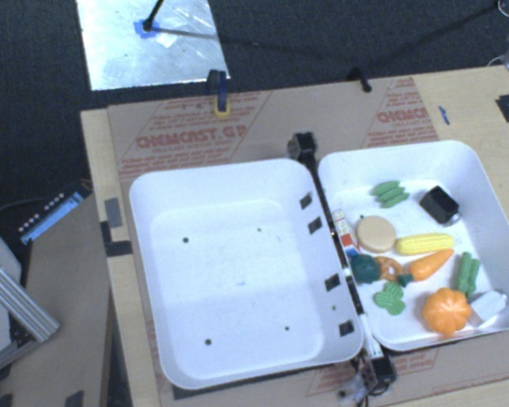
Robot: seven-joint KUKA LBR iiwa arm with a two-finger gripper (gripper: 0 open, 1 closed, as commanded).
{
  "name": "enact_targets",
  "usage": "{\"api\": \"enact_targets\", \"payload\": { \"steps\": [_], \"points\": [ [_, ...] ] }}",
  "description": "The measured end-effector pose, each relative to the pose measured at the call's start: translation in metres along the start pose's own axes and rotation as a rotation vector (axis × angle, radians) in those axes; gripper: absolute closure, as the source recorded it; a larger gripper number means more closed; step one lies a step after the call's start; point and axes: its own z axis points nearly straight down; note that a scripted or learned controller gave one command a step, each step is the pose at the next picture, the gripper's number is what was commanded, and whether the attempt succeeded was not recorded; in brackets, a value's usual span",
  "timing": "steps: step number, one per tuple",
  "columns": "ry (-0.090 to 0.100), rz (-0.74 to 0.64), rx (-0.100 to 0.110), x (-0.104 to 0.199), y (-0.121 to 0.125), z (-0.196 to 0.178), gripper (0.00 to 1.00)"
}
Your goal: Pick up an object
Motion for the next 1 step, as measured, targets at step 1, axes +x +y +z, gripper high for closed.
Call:
{"api": "enact_targets", "payload": {
  "steps": [1],
  "points": [
    [0.003,-0.001,0.000,0.0098,-0.0821,-0.0022,1.00]
  ]
}}
